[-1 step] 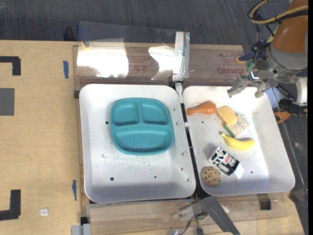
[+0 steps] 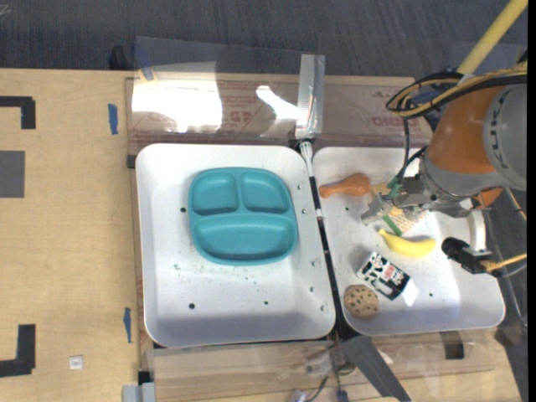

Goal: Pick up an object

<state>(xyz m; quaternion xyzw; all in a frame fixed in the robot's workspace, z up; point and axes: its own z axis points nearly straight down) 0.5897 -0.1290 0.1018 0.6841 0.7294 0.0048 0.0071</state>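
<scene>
The gripper (image 2: 392, 206) sits low in the right bin (image 2: 481, 308), at its upper middle, with the grey arm (image 2: 494, 141) and its orange band directly above and to the right. Whether it is apart or together cannot be told: the metal parts at its tip blur into the items beneath, and no object is visibly held between them.

Step in hand, as a judgement: approach or descent for a grasp. No pick is confirmed.

Candidate objects, from the gripper outward:
- A small pale item (image 2: 408, 222), just beneath the tip; identity unclear.
- A banana (image 2: 408, 244), just below the tip, lying roughly level.
- An orange piece (image 2: 345, 186), carrot-like, just left of the tip, near the bin divider.
- A black-and-white packet (image 2: 383, 275), further down, tilted.
- A cookie (image 2: 361, 300), near the lower left corner of the bin.

Next move: centre over one object, most likely the banana or the pale item, and close across its narrow width, then lift straight up.

Obstructions: the objects near the tip are crowded, so a closing stroke may catch two or push one aside. The divider limits room to the left.

The left bin (image 2: 159, 224) holds a teal divided tray (image 2: 243, 213), well apart from the work area.
</scene>
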